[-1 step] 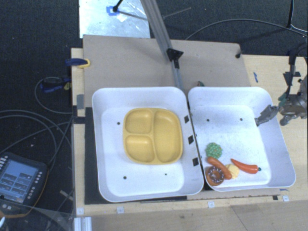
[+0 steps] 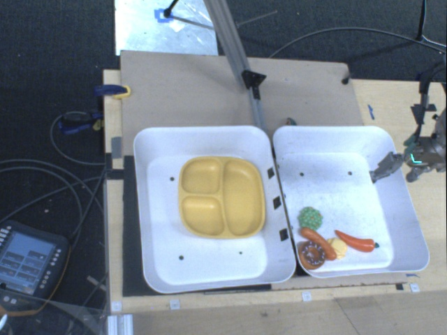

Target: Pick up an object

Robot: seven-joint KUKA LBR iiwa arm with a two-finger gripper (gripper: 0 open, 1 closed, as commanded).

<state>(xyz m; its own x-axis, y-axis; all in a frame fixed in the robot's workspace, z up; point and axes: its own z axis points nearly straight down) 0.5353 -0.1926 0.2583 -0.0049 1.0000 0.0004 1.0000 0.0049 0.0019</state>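
Several toy foods lie in the near part of the right bin (image 2: 328, 149): a green broccoli (image 2: 310, 218), a red sausage (image 2: 318, 240), a brown donut (image 2: 311, 256), a small yellow piece (image 2: 338, 247) and an orange-red pepper (image 2: 356, 241). My gripper (image 2: 399, 171) hangs over the right rim of that bin, well up and to the right of the food. Its fingers stand open with nothing between them.
A yellow divided plate (image 2: 222, 196) rests in the middle of the left bin (image 2: 157, 187). A slanted grey pole (image 2: 227, 30) runs down to the gap between the bins. Cables and a pendant (image 2: 24, 257) lie on the floor at left.
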